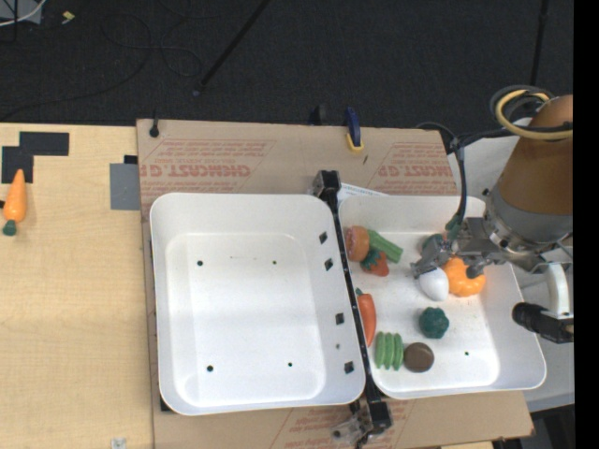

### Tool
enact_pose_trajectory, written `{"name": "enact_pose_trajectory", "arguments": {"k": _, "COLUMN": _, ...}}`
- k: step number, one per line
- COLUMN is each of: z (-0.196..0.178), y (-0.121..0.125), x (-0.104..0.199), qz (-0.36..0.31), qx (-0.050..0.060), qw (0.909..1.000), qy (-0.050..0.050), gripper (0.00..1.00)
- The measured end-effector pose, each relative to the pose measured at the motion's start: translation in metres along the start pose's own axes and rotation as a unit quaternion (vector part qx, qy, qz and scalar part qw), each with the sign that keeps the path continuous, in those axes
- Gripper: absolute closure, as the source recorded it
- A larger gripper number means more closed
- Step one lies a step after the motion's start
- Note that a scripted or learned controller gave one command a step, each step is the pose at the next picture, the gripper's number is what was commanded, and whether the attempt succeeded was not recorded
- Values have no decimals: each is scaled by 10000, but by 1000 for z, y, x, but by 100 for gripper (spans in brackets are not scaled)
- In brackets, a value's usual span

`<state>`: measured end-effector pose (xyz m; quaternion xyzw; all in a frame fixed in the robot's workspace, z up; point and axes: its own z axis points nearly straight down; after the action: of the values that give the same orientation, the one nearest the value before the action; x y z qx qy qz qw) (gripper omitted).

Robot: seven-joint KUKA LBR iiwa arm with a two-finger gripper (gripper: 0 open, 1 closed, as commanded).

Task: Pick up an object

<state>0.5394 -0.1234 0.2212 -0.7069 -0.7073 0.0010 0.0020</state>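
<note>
At the far left edge of the wooden bench [75, 325] lies a small toy carrot [15, 202], orange with a green tip, well apart from everything else. To its right a brown cardboard sheet [243, 157] carries the two bins. The left bin [173, 382] is a shallow white tray with a few small dark holes in its floor.

The right bin [487, 372] holds the toys. Near its upper left corner sit an orange-red piece of toy food [357, 242] and a green piece [385, 247], touching one another. Along the left wall lies a red toy pepper [367, 316], and just below it, near the lower left corner, a ridged green toy [388, 351] beside a brown round toy [418, 356]. A dark teal toy [433, 323] rests near the bin's middle.

Above that, the gripper [447, 265] is down in the bin, right against a white round object [433, 284] and an orange object [465, 279], which touch each other. It may be closed on one of them, but the metal fingers blur into the toys, so its state cannot be told. The grey and orange arm [538, 171] rises at the right edge.
</note>
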Motion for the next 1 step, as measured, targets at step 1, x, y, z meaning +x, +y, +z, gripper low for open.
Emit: {"name": "enact_pose_trajectory", "arguments": {"k": 1, "z": 111, "y": 41, "x": -12, "qz": 15, "qx": -20, "qw": 10000, "qy": -5, "gripper": 0}}
